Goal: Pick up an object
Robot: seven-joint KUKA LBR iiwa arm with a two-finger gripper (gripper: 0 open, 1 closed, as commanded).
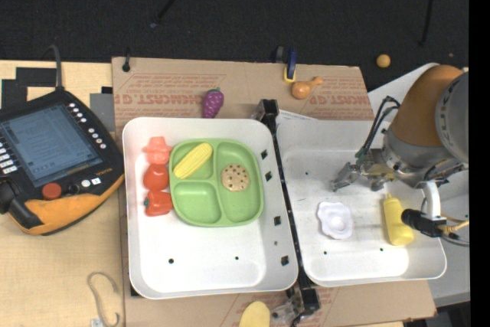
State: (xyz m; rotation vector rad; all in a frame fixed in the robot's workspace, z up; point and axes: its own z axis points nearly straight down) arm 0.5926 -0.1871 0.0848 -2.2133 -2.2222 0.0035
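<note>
My gripper (354,180) hangs over the right bin (429,264), near its upper middle, open and with nothing between its fingers. Below it lies a white fried-egg toy (334,220) on the bin floor. A yellow bottle (396,220) lies to the right of the egg, close under the arm's wrist. The left bin (199,272) holds a green divided plate (200,207) with a yellow corn cob (191,159) and a cookie (235,178) on it. Red and orange toys (156,178) lie in a column left of the plate.
A purple grape toy (213,101) and an orange pear-like toy (304,87) lie on the cardboard behind the bins. A tablet controller (53,153) rests at the left. A yellow object (255,313) sits at the front edge. The bins' dividing rims (279,188) run between them.
</note>
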